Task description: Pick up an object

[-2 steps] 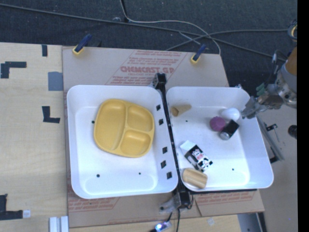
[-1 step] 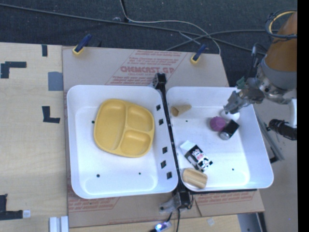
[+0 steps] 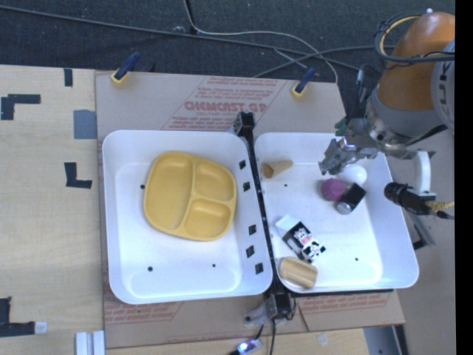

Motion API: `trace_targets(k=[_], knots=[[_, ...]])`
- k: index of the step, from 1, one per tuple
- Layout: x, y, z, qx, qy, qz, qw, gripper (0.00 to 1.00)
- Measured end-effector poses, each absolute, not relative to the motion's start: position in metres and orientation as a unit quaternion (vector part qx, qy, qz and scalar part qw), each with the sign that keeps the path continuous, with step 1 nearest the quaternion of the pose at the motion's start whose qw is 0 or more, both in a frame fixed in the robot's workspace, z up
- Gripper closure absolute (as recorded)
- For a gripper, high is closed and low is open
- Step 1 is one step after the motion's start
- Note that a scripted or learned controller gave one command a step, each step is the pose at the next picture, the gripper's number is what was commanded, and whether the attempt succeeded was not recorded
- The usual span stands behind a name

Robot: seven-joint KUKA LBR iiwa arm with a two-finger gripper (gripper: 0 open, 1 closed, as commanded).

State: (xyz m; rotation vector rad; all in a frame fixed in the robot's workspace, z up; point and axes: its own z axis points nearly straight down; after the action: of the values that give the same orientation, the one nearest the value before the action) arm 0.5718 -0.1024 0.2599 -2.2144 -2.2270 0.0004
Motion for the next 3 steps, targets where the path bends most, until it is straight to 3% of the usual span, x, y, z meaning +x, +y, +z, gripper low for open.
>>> trace_targets(k=[3], knots=[[0.591,0.035,0.238,-0.705,-0.709,0.0003,0.001,1.0]])
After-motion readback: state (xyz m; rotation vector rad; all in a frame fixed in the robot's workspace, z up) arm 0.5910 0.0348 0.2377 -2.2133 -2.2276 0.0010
